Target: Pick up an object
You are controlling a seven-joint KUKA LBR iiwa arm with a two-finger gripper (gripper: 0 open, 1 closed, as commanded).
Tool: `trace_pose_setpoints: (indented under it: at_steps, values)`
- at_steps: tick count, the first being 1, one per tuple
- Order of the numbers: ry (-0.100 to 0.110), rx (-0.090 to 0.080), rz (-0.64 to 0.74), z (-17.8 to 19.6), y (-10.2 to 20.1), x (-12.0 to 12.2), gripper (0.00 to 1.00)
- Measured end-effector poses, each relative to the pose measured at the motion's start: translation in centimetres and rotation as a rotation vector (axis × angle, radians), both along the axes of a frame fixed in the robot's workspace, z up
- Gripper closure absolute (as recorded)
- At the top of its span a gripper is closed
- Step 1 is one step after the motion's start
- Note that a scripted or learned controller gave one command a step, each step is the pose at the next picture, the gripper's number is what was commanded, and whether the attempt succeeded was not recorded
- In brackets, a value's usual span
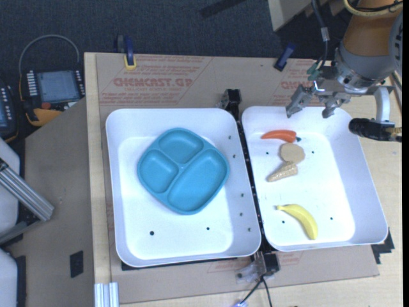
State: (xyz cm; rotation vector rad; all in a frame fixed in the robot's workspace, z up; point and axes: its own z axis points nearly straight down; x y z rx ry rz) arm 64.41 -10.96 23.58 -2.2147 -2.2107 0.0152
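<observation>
Camera view: 4 toy foods lie in the right bin (364,171), a carrot (279,135), a tan disc (292,153), a cone (282,172) and a banana (300,219). Above the bin's far edge hangs the gripper (313,110), fingers apart, gripping nothing. The left bin (121,171) bears 1 blue divided plate (183,170).

The arm (374,24) is a thick rounded column with a glossy orange band above a grey wrist ring. Below it sits the grey metal two-finger gripper (311,109), its fingers slim and dark-tipped. Black cables loop beside the orange band, and a teal fitting marks the wrist's side.
</observation>
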Motion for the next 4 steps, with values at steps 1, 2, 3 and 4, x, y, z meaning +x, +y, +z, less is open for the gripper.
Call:
trace_pose_setpoints:
  at_steps: [1, 2, 3, 4]
  values:
    - [-0.015, -0.001, 0.002, 0.9, 0.0, 0.2, 0.00]
    - [-0.011, -0.002, 0.002, -4.0, -0.3, 1.1, 0.00]
    - [-0.011, -0.001, 0.002, -10.1, -0.3, 1.4, 0.00]
    - [-0.015, -0.002, 0.003, -14.8, -0.2, 1.5, 0.00]
